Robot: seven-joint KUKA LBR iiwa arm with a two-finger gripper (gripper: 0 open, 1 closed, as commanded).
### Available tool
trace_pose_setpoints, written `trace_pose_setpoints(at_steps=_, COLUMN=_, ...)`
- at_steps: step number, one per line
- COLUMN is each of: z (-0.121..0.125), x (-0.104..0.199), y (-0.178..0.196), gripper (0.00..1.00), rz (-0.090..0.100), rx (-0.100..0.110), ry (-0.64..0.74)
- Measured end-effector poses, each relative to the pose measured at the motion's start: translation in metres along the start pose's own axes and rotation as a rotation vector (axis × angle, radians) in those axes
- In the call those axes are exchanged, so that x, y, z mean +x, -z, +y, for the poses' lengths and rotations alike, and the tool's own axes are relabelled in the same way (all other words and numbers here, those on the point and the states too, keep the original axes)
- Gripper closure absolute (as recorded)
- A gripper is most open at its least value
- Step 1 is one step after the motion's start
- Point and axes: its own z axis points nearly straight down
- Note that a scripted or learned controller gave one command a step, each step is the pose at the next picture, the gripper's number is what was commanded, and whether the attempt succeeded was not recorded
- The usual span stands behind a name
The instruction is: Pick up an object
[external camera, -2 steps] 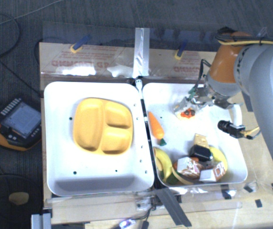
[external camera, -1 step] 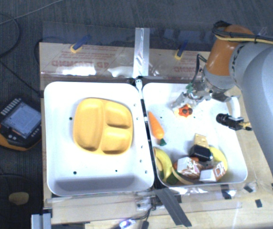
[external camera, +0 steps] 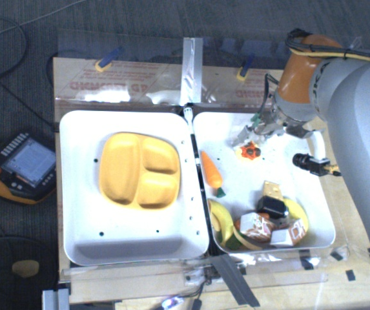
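The right bin holds several items. A carrot lies along its left wall. A small red-orange piece sits near the bin's back middle. Bananas curve along the front left, beside a brown-and-white packet, a black object and a small tan box. My gripper hangs low over the back of the right bin, just above and behind the red-orange piece. Nothing is seen held in it.
The left bin bears a yellow divided plate. A metal bar stands at the back between the bins. A handheld pendant lies on the floor at the left. The arm covers the right bin's back right corner.
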Motion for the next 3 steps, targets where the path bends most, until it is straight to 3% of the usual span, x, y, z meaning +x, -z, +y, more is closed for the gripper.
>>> trace_pose_setpoints(at_steps=1, z=0.011, x=0.045, y=0.106, gripper=1.0, rz=0.003, rx=-0.007, ry=-0.036)
trace_pose_setpoints(at_steps=2, z=0.001, x=0.037, y=0.244, gripper=1.0, rz=0.001, rx=-0.004, ry=-0.488)
trace_pose_setpoints(at_steps=3, z=0.007, x=0.117, y=0.091, gripper=1.0, rz=0.005, rx=-0.002, ry=-0.358)
